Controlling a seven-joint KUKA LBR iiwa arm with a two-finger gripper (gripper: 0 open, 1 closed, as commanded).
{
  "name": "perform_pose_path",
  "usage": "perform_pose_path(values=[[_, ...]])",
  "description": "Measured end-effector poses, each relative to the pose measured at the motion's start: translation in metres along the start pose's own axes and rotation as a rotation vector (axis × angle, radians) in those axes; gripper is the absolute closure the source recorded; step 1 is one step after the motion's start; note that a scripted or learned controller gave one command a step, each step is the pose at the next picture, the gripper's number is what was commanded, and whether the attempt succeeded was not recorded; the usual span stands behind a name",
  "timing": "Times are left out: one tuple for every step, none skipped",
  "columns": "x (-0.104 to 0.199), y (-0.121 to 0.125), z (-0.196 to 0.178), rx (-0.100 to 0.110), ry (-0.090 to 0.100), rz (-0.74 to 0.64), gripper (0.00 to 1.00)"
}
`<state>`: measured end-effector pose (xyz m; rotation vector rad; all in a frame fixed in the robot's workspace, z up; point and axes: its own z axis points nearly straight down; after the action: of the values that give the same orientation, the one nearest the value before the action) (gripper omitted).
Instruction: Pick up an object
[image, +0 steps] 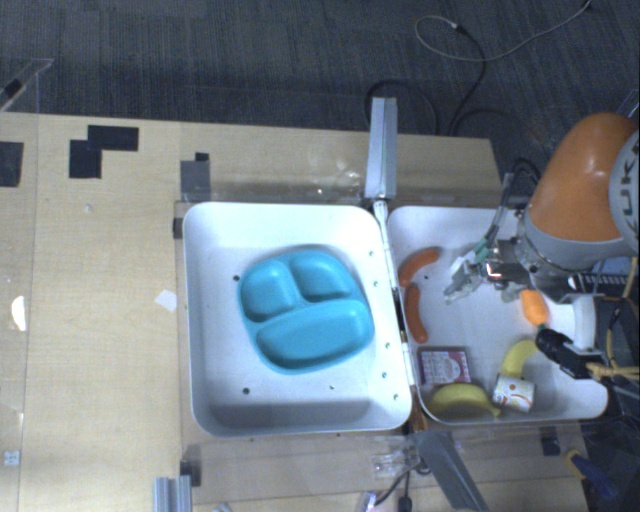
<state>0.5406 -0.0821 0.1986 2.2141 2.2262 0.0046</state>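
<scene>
Even overhead light, soft shadows, slight blur.

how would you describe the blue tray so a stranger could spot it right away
Of the two white bins, look in the left bin, the one away from the arm. The blue tray lies alone near its middle, a rounded turquoise dish split into three compartments, far bigger than the sausages and bananas crowded in the right bin.

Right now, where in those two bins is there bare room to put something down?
Left bin: the bare floor ringing the blue tray. Right bin: a patch between the sausages and the gripper. Its front is crowded: bananas, card, cup.
</scene>
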Motion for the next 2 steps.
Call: perform_pose_path(values=[[0.004,0.009,0.014,-0.001,0.0,0.344,0.0],[0.02,0.038,-0.093,-0.002,-0.001,0.267,0.0]])
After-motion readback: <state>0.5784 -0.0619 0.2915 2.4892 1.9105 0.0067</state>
